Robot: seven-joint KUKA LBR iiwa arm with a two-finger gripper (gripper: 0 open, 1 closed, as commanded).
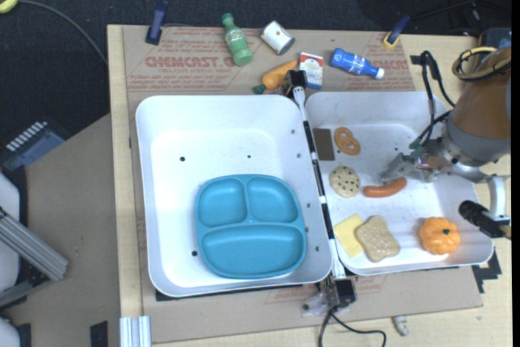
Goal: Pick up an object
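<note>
In the camera view, the arm (486, 106) is cut off by the right edge of the frame, so that only its grey wrist and orange band are seen above the right bin (382, 106). The gripper (400, 168) is lowered inside that bin, just above the sausage (383, 189). Its tips are small and dark against the white floor, and it cannot be told whether the fingers are spread or closed; nothing is seen between them.

In the right bin, a pretzel (347, 140) is placed beside a brown rectangular piece (323, 144), whose kind cannot be made out. A chocolate-chip cookie (344, 181) lies below them, near the sausage. A yellow cheese slice (350, 234) is partly covered by a slice of toast (378, 238), and a small orange pumpkin (439, 235) is set near the bin's front right corner.

In the left bin (162, 126), a blue divided plate (250, 225) is held.

Behind the bins, red lettering reading "CHEMCAST" is printed on the brown board (191, 61); the rest is unreadable. On it lie a green bottle (237, 40), a small tin (277, 36), a carton (310, 69), a blue bottle (356, 63) and a carrot (275, 77), their labels too small to be read.
</note>
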